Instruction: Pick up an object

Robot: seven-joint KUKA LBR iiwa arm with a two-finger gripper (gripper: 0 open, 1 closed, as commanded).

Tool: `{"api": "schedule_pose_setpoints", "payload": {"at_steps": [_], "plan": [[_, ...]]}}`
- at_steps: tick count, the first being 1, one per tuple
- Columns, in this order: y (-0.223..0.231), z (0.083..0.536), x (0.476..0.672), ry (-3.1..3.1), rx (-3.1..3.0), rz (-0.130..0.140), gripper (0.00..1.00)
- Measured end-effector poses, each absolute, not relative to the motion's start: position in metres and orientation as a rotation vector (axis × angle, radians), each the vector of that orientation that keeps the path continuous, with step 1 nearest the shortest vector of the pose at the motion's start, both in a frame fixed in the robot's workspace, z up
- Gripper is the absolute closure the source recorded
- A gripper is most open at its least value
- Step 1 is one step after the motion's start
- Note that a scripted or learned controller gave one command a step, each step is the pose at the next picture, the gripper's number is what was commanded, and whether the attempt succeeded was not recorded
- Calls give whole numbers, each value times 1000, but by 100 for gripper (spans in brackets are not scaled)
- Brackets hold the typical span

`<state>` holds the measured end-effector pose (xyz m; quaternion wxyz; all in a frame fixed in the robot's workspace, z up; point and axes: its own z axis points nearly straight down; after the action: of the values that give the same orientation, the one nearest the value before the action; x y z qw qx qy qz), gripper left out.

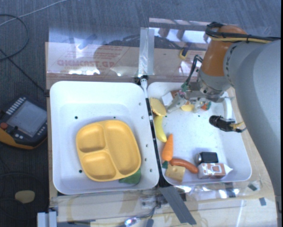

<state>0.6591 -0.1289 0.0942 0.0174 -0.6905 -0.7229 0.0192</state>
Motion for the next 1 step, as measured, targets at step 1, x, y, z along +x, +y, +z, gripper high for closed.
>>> {"api": "schedule_pose_setpoints", "payload": {"at_steps": [1], "plan": [[-75,184,668,-2228,-2217,3,0]]}}
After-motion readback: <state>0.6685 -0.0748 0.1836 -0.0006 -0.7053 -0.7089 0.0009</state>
